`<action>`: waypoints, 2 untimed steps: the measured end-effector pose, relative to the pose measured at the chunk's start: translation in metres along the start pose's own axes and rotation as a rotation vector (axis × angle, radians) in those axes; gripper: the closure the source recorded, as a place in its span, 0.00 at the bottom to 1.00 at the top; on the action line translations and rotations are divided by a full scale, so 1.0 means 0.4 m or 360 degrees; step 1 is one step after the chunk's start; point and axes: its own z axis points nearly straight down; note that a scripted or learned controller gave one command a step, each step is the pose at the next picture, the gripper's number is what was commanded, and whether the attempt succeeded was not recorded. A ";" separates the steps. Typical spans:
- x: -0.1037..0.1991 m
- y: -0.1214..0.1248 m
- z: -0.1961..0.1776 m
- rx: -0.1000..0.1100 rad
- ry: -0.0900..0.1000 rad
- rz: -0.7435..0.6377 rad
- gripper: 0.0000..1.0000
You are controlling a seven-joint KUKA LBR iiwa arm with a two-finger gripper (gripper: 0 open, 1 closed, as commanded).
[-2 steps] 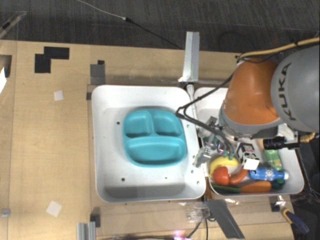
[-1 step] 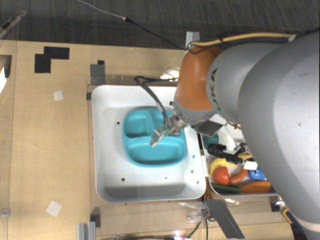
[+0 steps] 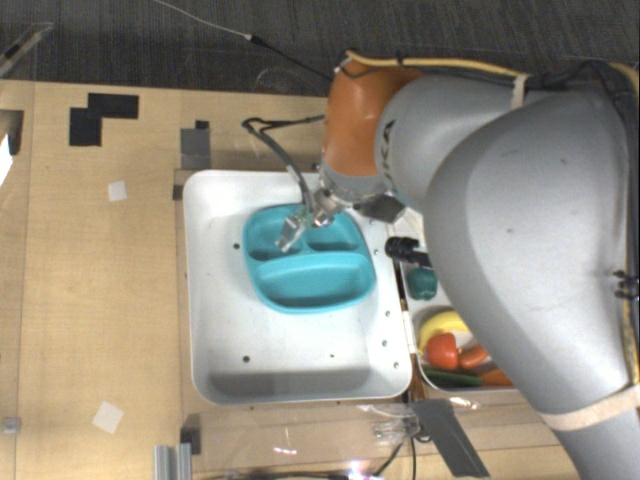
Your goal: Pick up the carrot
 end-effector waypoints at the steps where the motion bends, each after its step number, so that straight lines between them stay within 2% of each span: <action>1: 0.037 0.074 -0.524 0.0007 0.0003 -0.0394 0.00; 2: 0.202 0.175 -0.168 0.0041 0.0017 0.0180 0.00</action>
